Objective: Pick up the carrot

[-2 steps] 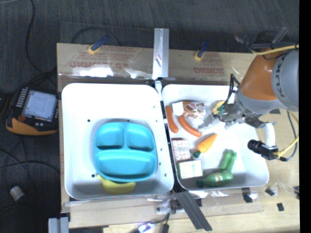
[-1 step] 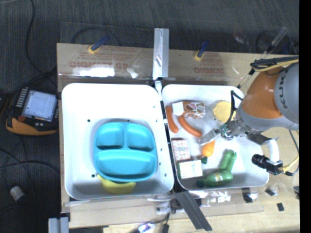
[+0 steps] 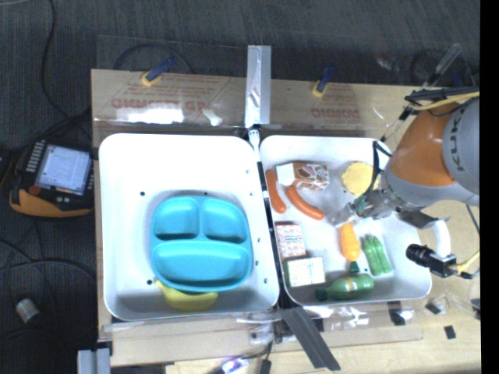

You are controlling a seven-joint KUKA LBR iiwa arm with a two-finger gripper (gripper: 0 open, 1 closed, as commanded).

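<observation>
Wooden bench [image 3: 156, 100] carries two white bins; the right bin [image 3: 405, 287] holds the food items, the left bin [image 3: 125, 209] a blue divided plate [image 3: 201, 240]. Gripper [image 3: 360, 206] hangs low in the right bin, finger state cannot tell. Carrot [image 3: 350, 241] lies just below-left of it, green pepper [image 3: 376, 255] just below, yellow round item [image 3: 358, 177] just above.

The carrot [image 3: 350, 242] is hemmed in: green pods [image 3: 376, 255] touch it at four o'clock, a green bottle [image 3: 346, 287] lies near at six, a sausage [image 3: 306, 202] sits at ten. Bare floor opens at nine.
</observation>
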